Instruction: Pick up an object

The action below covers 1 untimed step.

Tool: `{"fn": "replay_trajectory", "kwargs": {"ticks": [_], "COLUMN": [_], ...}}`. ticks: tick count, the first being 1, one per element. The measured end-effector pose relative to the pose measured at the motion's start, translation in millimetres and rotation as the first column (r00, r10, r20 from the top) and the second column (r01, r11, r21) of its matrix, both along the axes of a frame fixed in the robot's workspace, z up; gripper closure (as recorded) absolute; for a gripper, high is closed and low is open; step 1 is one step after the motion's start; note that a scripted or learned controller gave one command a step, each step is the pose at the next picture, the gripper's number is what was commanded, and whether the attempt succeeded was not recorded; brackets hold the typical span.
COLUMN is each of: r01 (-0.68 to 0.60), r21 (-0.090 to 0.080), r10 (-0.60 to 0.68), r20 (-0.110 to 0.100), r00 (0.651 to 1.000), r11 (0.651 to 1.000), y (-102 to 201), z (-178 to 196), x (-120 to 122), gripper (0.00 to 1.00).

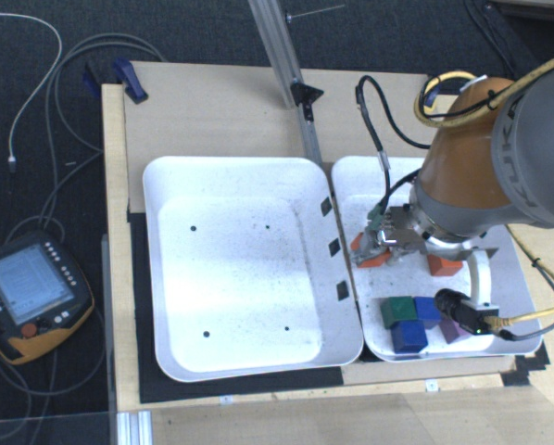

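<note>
The worktop (212,91) bears two white bins, and the arm (499,156) reaches down into the right bin (351,179). Its claw (385,239) hangs low over an orange block (370,256); its opening cannot be told. A green block (396,310) and blue block (409,336) lie near the front.

text: none legible | handheld pendant (29,295), far left on the floor: screen lit, contents too small to read | arm (522,146), right: no readable lettering | white bins (166,193): unmarked
</note>
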<state>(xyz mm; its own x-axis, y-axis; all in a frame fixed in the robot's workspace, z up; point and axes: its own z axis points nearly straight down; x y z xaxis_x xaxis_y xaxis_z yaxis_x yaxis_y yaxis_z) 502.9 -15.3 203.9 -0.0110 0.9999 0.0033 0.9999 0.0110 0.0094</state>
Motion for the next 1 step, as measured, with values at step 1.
{"fn": "replay_trajectory", "kwargs": {"ticks": [1], "r01": [0.003], "r21": [0.001], "r10": [-0.003], "r20": [-0.013], "r00": [1.0], "r11": [1.0], "y": [54.5], "z": [0.7], "x": [-17.6], "gripper": [1.0]}}
